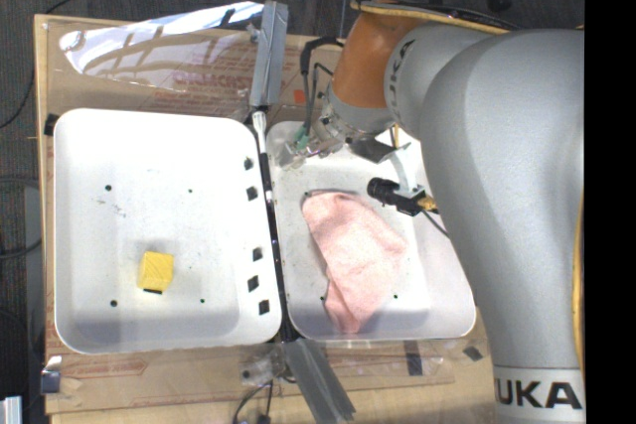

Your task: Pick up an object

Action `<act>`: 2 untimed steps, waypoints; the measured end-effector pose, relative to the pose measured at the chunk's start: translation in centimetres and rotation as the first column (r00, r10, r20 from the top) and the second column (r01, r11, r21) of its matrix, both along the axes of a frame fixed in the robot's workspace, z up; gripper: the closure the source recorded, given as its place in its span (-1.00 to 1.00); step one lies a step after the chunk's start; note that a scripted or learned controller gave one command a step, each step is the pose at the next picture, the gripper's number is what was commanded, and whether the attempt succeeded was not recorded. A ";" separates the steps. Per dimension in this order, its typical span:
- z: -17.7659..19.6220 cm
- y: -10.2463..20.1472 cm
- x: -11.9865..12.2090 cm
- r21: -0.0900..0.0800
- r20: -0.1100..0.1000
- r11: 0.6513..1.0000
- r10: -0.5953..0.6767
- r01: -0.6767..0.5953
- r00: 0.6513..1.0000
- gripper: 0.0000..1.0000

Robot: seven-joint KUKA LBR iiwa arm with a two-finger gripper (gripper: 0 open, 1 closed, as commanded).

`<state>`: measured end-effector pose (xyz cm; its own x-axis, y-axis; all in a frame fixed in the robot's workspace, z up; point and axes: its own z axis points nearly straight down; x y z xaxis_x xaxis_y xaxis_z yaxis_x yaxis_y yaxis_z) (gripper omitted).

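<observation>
The gripper (pixel 310 142) is seen at the right bin's (pixel 452 308) eleven o'clock corner; jaw state cannot be told. The pink cloth (pixel 350 253), centred, may be missed from there.

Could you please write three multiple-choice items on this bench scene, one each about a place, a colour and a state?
1. Where does the yellow block lie?
A. in the left bin
B. in the right bin
C. on the floor

2. What colour is the cloth?
A. blue
B. pink
C. green

3. How does the cloth lie?
A. folded into a neat square
B. hanging over the rim
C. crumpled inside the right bin

Answers: 1 A, the block sits low in the left bin. 2 B, the fabric is pale pink. 3 C, it lies rumpled on the bin's floor.
</observation>
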<state>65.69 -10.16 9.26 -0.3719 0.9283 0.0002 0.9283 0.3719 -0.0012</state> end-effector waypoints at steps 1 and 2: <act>0.2 -0.7 -0.1 -0.009 -0.002 1.000 -0.006 0.006 1.000 -1.00; 1.2 -0.3 0.0 -0.005 -0.001 1.000 0.001 -0.001 1.000 1.00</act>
